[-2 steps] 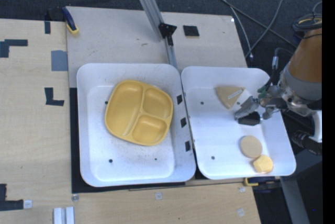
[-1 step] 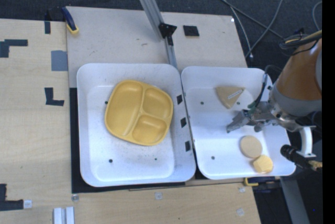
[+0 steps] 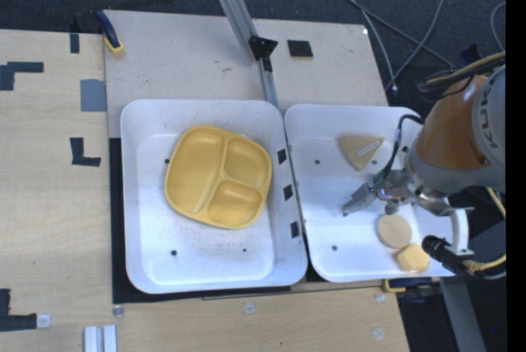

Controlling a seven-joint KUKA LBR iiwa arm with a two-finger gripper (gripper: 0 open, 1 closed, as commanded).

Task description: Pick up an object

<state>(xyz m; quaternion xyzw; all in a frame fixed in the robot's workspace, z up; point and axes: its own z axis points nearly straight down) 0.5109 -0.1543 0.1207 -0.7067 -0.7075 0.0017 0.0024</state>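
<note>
Camera view: the fingers (image 3: 359, 201) sit spread open inside the right bin (image 3: 329, 260), gripping nothing. Relative to that bin, 3 tan food pieces lie inside: wedge (image 3: 362, 150) far side, round one (image 3: 394, 230) and chunk (image 3: 412, 258) near corner. Yellow tray (image 3: 219, 176) is in the left bin (image 3: 140, 202)

We see open floor in the right bin (image 3: 329, 256) left of the gripper (image 3: 359, 201), the wedge (image 3: 361, 150) and the round pieces (image 3: 394, 230) crowding its right half.

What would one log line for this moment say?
gripper: right bin, holding nothing | nearest: round piece | left bin: yellow plate
</note>
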